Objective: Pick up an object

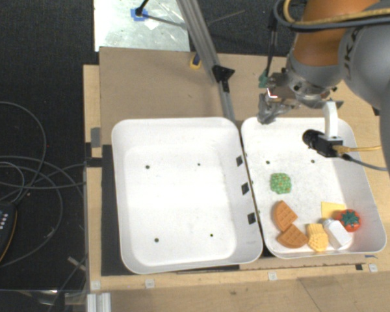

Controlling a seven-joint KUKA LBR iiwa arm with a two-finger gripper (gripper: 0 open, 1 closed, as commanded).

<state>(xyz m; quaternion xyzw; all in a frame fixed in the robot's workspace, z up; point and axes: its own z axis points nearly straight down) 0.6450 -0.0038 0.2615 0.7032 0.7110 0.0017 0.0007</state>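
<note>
While the claw [268, 114], grip state unclear, hangs at the bin's rear, the green piece [281, 183] lies well apart

Arm [351, 38] reaches in from right; gripper [268, 114] hangs over the right bin's [364, 194] far left rim, nothing seen between its fingers. In that bin: green ball [281, 183] mid-bin, two waffles [287, 225] near front, yellow wedge [332, 208], tomato [350, 220], white piece [337, 234]. Left bin [123, 194] beside it on the desk [149, 83].
</note>
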